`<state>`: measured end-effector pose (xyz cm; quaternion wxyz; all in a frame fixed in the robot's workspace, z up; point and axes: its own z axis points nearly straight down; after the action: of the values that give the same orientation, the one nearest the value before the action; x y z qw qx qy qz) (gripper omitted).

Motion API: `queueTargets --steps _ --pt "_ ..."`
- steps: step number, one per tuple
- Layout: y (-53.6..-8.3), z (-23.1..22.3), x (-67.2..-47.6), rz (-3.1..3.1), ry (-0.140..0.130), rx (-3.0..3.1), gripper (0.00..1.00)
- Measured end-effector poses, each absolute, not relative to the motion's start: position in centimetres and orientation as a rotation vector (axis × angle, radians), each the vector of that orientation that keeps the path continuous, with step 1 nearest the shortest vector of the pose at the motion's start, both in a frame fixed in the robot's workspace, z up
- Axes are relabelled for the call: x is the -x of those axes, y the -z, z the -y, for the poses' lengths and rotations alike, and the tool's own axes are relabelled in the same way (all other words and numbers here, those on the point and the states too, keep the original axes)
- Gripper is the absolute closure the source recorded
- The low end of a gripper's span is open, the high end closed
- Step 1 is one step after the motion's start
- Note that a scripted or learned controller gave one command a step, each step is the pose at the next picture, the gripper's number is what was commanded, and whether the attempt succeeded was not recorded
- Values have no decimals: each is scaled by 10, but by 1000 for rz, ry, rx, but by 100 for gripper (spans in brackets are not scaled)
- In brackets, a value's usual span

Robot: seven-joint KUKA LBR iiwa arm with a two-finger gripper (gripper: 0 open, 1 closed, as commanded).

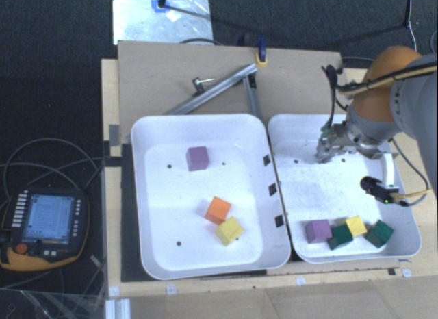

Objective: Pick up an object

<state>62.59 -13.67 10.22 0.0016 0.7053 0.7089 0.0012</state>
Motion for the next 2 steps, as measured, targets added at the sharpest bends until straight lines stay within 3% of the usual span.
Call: queueTargets --steps 2 --pt "-227 146 -626 -2219 -7 -2212 100"
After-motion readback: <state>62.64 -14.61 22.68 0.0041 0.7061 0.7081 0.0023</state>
